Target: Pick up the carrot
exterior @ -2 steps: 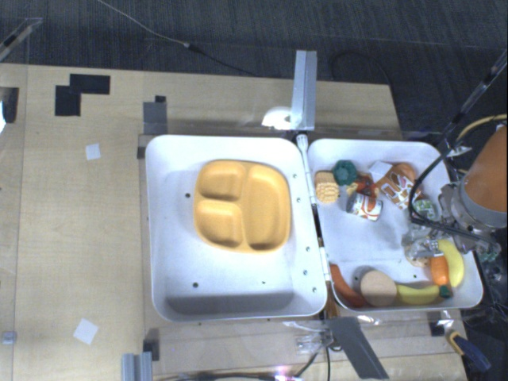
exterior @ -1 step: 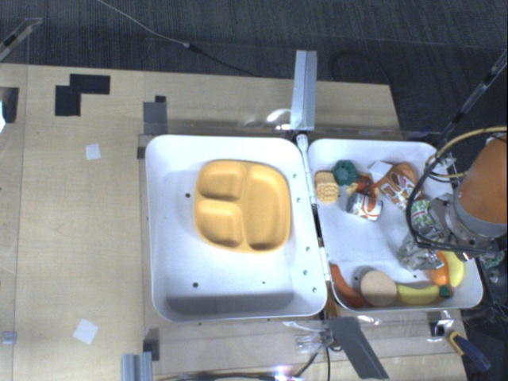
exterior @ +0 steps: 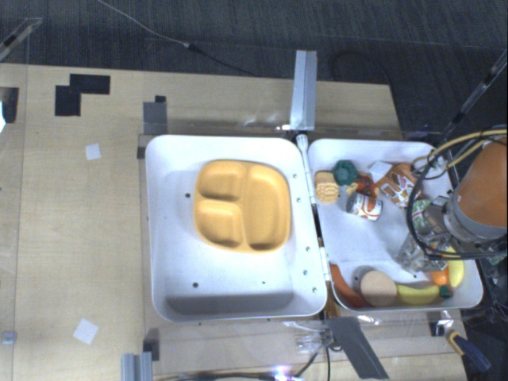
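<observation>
The carrot (exterior: 439,277) shows as a small orange piece with a green end, lying in the front right corner of the right bin (exterior: 349,236), beside the right tip of a yellow banana (exterior: 417,293). My gripper (exterior: 418,252) hangs low over that corner, just left of and above the carrot, under the grey wrist and the orange band (exterior: 484,185). The wrist and its cables hide part of the carrot and the gripper's tips. Nothing is visibly held.
The right bin also holds a beige potato-like piece (exterior: 379,286), a red-brown sausage shape (exterior: 344,285), a can (exterior: 364,205), a green piece (exterior: 345,171), a waffle (exterior: 325,186) and an orange packet (exterior: 398,182). A yellow divided plate (exterior: 242,205) lies in the left bin (exterior: 171,244).
</observation>
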Robot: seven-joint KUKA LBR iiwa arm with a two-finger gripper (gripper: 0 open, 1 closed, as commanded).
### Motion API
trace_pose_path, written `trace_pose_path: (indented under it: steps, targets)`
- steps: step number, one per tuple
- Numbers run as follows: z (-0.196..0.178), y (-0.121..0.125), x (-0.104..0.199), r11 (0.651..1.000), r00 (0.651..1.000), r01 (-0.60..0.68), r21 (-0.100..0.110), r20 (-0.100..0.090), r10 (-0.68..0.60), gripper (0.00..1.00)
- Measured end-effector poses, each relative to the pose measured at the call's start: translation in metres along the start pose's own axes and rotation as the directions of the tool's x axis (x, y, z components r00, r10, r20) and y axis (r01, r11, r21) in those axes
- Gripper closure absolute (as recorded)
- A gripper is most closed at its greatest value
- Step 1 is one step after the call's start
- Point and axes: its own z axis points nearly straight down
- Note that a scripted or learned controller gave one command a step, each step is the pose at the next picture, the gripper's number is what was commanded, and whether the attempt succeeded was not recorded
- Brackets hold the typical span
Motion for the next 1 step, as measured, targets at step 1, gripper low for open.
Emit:
trace_pose_path:
  steps: [1]
  targets:
    - [0.0001,-0.0003,0.0047,0.994,0.994,0.111,-0.001,0.001,-0.111,1.0]
